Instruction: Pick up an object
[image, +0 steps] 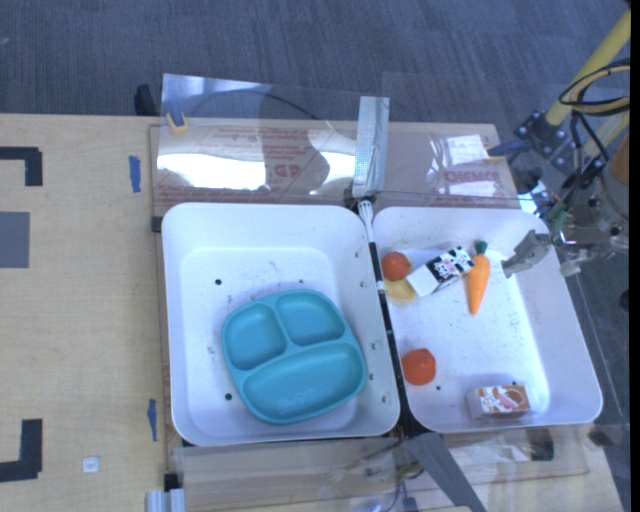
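Hovering end effector (527, 252) at right bin (560, 330) rim, carrot (478, 282) near, open floor below.

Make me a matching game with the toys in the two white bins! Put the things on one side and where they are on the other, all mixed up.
Things:
1. blue plate
2. carrot
3. small carton
4. black-and-white box

Places:
A. right bin, near its front edge
B. left bin
C. right bin, just left of the carrot
D. right bin, near the gripper

Pairs: 1-B, 2-D, 3-A, 4-C
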